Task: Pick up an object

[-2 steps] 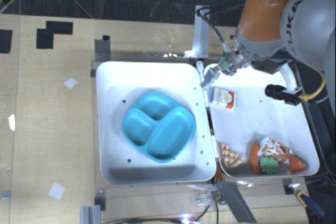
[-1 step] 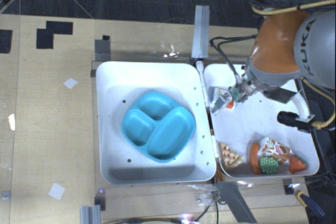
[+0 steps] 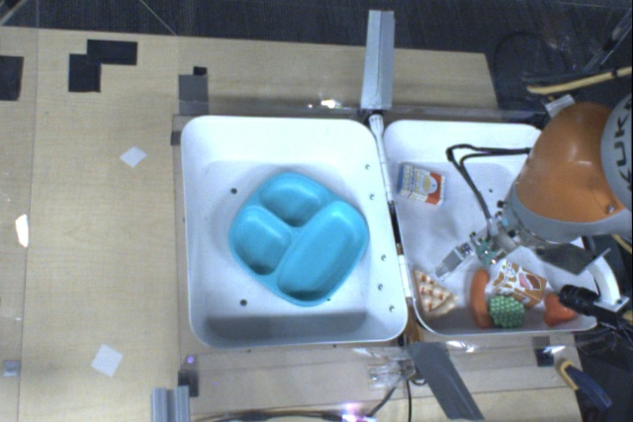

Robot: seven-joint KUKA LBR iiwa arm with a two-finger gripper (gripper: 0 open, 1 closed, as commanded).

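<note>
The right bin [image 3: 435, 135] holds several small items. A white and orange carton [image 3: 419, 183] lies near its back left. Along the front lie a pizza slice toy [image 3: 434, 293], an orange piece [image 3: 480, 296], a green knobbly piece [image 3: 507, 311], a white and orange patterned piece [image 3: 519, 282] and a red piece [image 3: 559, 309]. My gripper [image 3: 473, 252] hangs low over the bin's front middle, just above and left of this cluster, with the pizza slice a little to its lower left. The orange-banded wrist [image 3: 569, 178] covers the bin's right side.
The left bin [image 3: 203, 212] holds a blue divided plate [image 3: 299, 237] in its middle. A black cable [image 3: 475, 151] loops from the wrist over the back of the right bin. A metal post [image 3: 379, 64] stands behind the wall between the bins.
</note>
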